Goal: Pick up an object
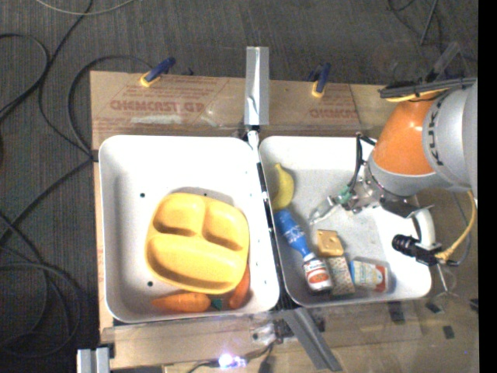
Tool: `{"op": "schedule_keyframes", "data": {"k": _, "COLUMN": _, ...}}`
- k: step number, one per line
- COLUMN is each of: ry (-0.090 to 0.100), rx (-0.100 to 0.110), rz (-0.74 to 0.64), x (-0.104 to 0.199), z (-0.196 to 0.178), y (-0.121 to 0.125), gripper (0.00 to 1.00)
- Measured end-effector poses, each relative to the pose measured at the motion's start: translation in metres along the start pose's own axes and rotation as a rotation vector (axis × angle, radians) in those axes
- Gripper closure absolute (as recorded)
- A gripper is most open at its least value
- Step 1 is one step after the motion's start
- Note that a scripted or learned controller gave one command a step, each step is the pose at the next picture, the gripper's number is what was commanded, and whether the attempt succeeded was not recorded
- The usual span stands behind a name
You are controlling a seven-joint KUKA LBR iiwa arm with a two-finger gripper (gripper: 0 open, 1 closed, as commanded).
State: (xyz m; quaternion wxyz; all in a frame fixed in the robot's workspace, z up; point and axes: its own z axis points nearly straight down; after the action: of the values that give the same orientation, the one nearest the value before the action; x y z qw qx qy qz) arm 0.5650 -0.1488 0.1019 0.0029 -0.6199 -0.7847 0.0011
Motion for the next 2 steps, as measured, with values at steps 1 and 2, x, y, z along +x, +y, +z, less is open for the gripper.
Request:
{"op": "schedule_keyframes", "data": {"k": 1, "ry": -0.003, "rx": -0.005, "rz": -0.082, "x": -0.01, "z": -0.034, "y": 0.046, "gripper": 0.0}}
{"op": "schedule_keyframes", "data": {"k": 2, "ry": -0.008, "rx": -0.003, "rz": -0.203, "x": 0.015, "z": 0.012, "y": 0.104, "gripper": 0.0}}
